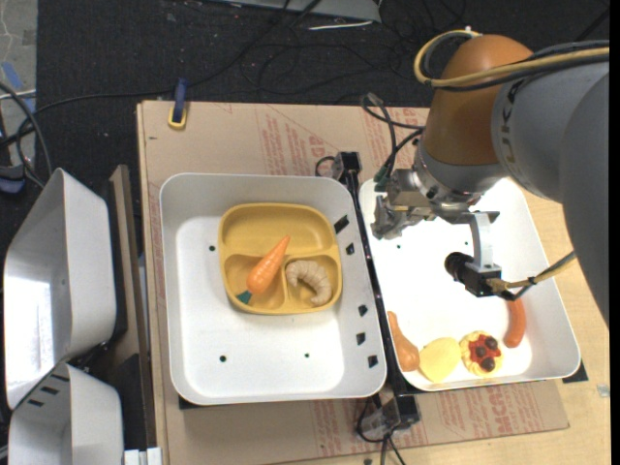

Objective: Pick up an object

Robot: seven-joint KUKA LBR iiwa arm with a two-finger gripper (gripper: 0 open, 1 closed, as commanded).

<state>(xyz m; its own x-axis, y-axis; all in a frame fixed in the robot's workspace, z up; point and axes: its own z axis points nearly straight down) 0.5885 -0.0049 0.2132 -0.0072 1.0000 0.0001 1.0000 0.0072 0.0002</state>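
My gripper [387, 223] hangs over the far left part of the right bin [542, 260], close to the wall between the two bins. Nothing shows in its grasp. Along the right bin's near edge lie an orange drumstick-shaped toy [402, 344], a pale yellow round piece [441, 358], a small tart with red and dark berries [481, 352] and a red sausage [514, 322]. All of them are well below the gripper in the view. In the left bin [194, 337] a yellow divided plate [242, 226] holds an orange carrot [268, 264] and a beige curled shrimp-like toy [310, 281].
The grey arm with its orange band [480, 95] reaches in from the right and covers the far right corner of the right bin. The bins stand on a cardboard sheet [252, 124]. White containers [58, 260] stand off the bench at left.
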